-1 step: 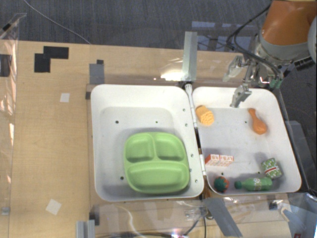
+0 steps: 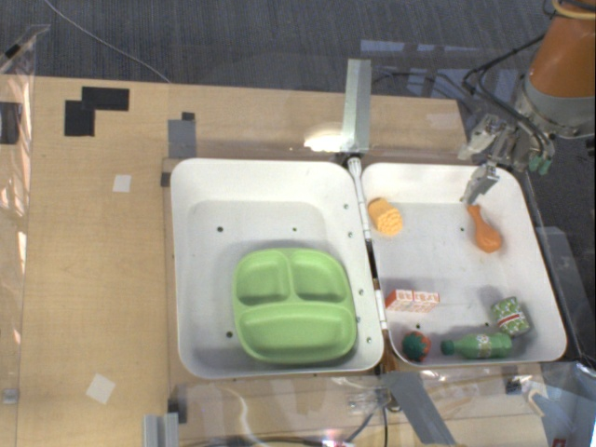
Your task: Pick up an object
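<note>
We are seeing the metal two-finger gripper (image 2: pixel 481 186), grip state indiscernible, hovering just above the orange plastic drumstick (image 2: pixel 483 230), whose long axis is running down-right away from it.

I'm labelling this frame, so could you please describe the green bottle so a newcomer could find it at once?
Look in the right bin, along its near wall. The green bottle lies on its side there, between a small round red-and-green item and a green-and-white can. It is the only long, slim green thing there.

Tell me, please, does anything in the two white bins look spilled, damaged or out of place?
Nothing stands out. The green bottle lies on its side near the right bin's front wall, and the green divided plastic plate sits flat in the left bin.
</note>
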Motion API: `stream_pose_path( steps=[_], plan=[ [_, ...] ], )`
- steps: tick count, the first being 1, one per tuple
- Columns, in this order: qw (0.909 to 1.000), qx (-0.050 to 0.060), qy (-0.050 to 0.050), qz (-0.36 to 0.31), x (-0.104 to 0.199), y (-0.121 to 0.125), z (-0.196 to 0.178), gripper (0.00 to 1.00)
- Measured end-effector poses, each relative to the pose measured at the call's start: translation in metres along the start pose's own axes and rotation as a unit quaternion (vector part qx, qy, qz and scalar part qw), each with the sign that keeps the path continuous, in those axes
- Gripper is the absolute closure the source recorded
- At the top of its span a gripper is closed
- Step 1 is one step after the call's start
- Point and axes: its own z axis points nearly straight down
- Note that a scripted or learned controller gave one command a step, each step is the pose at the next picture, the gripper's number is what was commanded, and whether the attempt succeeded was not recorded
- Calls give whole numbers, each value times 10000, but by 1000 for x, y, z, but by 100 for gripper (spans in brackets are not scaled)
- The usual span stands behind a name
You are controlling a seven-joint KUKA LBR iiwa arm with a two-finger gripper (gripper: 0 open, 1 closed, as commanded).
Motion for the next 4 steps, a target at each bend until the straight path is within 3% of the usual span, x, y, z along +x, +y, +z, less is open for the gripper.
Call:
stream_pose_path(
  steps=[1, 2, 3, 4],
  plan=[
    [9996, -4, -14, -290, 46, -24, 121, 0],
    [9995, -6, -70, -319, 42, -22, 107, 100],
    [9782, -13, -39, 2074, 101, 10, 127, 100],
    [9660, -45, -28, 2585, 117, 107, 26, 100]
  ],
)
